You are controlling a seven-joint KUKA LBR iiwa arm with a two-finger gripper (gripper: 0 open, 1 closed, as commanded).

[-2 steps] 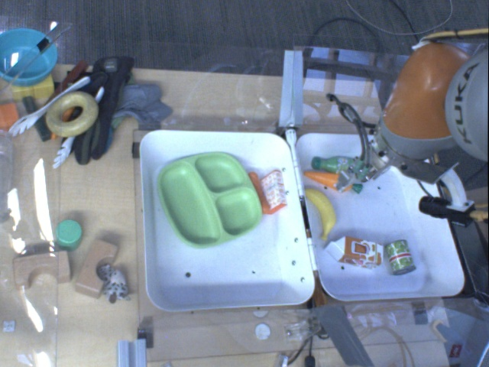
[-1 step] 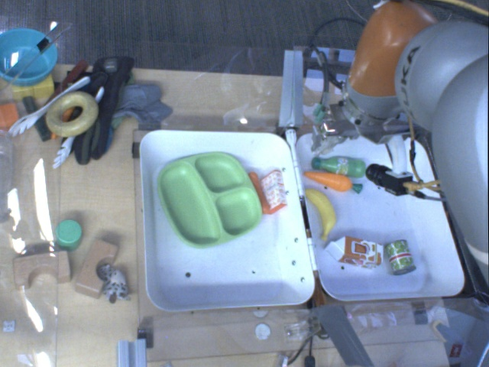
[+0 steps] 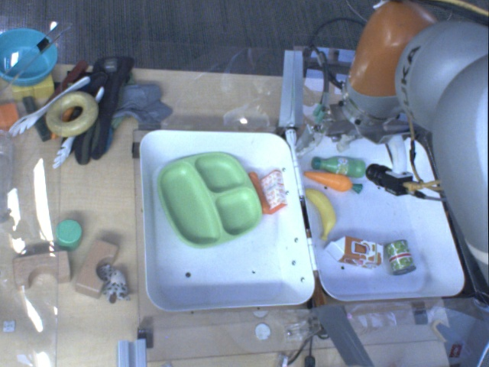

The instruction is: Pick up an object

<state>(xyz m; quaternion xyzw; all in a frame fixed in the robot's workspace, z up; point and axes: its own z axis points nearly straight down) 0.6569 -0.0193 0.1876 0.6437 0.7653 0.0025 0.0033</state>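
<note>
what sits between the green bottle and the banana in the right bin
A carrot lies between the green bottle and the banana, as the camera view shows, with its orange body running across the right bin.

My own bulk, grey shell [image 3: 451, 121] and orange band [image 3: 386, 48], runs off the top and right edges and covers the far right corner of the right bin [image 3: 382, 285]. My claw [image 3: 330, 127] sits in a tangle of cables there, too cluttered to read the fingers. Just below it the green bottle [image 3: 340, 165] has a label too small to make out. Farther below, the print on the small carton [image 3: 359, 252] and the can [image 3: 399, 256] is blurred. Far to the left of my claw, a clear plastic sheet [image 3: 27, 228] smears the wooden blocks [image 3: 46, 270].
</note>
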